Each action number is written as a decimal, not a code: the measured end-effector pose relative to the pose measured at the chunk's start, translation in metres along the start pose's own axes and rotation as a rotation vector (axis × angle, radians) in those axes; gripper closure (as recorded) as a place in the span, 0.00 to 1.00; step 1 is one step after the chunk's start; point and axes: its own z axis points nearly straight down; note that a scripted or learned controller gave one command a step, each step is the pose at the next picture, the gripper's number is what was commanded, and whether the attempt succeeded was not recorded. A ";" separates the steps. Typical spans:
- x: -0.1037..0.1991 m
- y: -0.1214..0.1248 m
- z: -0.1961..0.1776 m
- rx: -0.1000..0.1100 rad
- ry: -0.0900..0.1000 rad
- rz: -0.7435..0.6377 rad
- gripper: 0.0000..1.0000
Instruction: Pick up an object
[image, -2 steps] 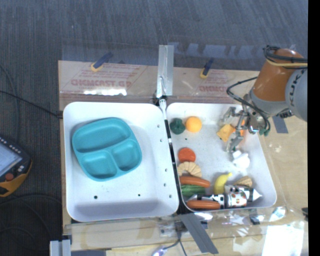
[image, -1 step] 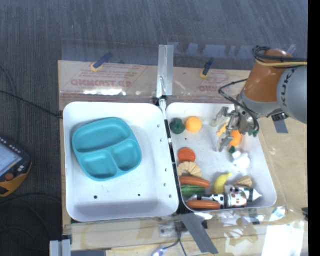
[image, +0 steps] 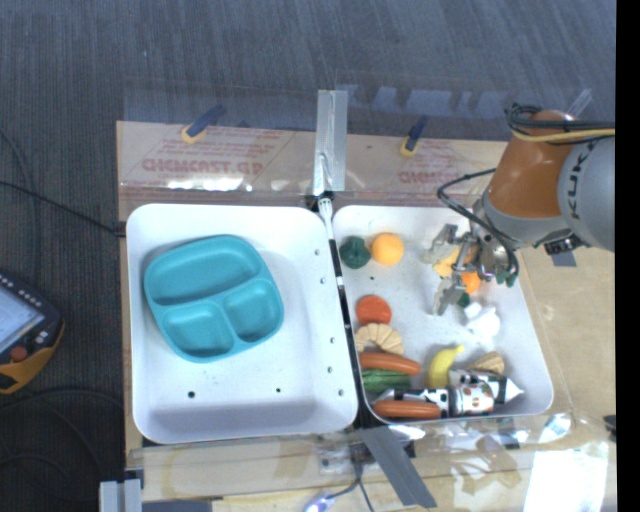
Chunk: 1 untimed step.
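Reaching for a small orange piece (image: 470, 281) in the right bin (image: 530, 345), near its upper right corner.
That piece looks orange and rounded, partly hidden by the gripper (image: 458, 270), whose fingers stand spread around it rather than clamped; nothing is lifted yet, so closing and raising remain, I judge. Just below lies a white lump (image: 484, 322); an orange ball (image: 387, 248) sits well left. A teal tray (image: 212, 295) fills the left bin (image: 160, 400).

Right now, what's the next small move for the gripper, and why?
Probably a short straight lift to test the grasp. The gripper sits low in the right bin with a small orange piece by its fingers; whether it is actually pinched isn't clear.
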 end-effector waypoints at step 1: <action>-0.003 0.001 -0.012 0.001 -0.007 -0.001 1.00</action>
